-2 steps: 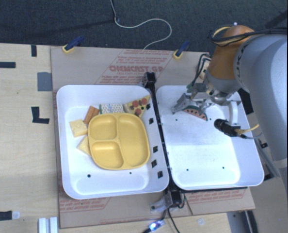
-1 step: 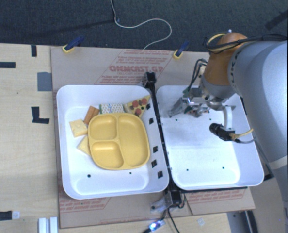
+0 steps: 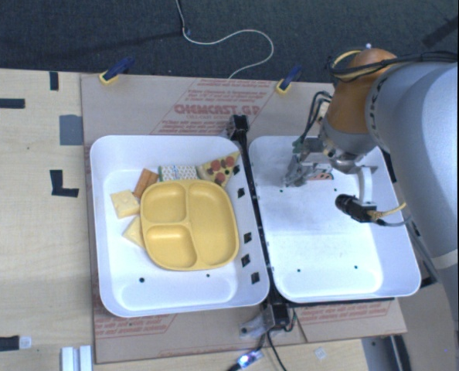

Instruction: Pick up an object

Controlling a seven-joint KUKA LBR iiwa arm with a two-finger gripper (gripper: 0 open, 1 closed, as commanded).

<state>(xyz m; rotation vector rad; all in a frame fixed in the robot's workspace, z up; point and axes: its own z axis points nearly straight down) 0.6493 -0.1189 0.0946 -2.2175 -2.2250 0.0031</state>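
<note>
Gripper: the gripper (image 3: 297,173) hangs low over the far part of the right bin (image 3: 330,277), below the grey arm (image 3: 415,130) and its orange band (image 3: 353,99). From this angle I cannot tell how it is set, and nothing is visibly held in it.
Right bin: white floor, with a faint reddish fleck just beside the gripper, too small to identify.
Objects to pick: all lie in the left bin (image 3: 121,284), well apart from the gripper, across the divider between the bins.
Yellow plate: a divided yellow plate (image 3: 189,224) lies flat in the middle of the left bin.
Small pieces: a tan cracker-like square (image 3: 125,204), an orange-brown piece (image 3: 145,181) and a patterned item (image 3: 219,167) sit tucked against or under the plate's far and left edges.
Counter: the counter (image 3: 28,207) carries both bins on a cardboard sheet.
Risk, empty grasp: closing here likely catches nothing, since the objects are in the other bin.
Risk, plate: it looks wide, smooth and flat, so I judge it would slip from a two-finger pinch.
Risk, small pieces: crowded against the plate, they may be pushed aside instead of gripped.
Risk, crossing: a low sweep across could strike the bin walls.
</note>
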